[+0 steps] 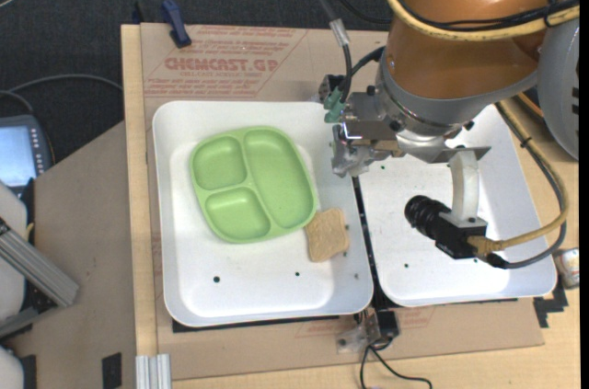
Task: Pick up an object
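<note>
Green divided plate sits in the left bin, a tan sponge touching its lower right edge. The gripper hovers over the bins' divide, perhaps clear of both; grip state unreadable.

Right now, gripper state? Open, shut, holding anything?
Gripper: cannot be told. It sits over the divide between the two bins, largely hidden under the arm's wrist. The green tray and tan sponge lie untouched in the left bin.
</note>
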`<state>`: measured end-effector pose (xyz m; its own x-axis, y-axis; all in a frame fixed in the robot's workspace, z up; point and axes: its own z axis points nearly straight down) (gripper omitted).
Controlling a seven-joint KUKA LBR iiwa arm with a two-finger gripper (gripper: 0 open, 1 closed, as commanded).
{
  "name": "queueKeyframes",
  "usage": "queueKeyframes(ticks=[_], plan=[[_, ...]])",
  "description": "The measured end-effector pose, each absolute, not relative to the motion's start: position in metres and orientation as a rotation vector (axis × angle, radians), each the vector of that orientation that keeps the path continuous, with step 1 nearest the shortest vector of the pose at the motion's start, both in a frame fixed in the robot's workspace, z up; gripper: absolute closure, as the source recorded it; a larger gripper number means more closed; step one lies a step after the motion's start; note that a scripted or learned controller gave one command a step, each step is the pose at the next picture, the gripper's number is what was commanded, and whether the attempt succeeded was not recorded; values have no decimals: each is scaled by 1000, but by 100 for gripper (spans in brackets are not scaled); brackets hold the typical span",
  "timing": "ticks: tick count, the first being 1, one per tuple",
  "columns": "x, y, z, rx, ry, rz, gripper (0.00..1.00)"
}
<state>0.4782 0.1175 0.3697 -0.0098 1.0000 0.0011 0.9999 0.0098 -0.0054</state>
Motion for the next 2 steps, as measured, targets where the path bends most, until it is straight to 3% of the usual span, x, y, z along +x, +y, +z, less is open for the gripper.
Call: queueKeyframes(ticks=[2], plan=[[480, 112, 392, -2223, -2221, -4, 100]])
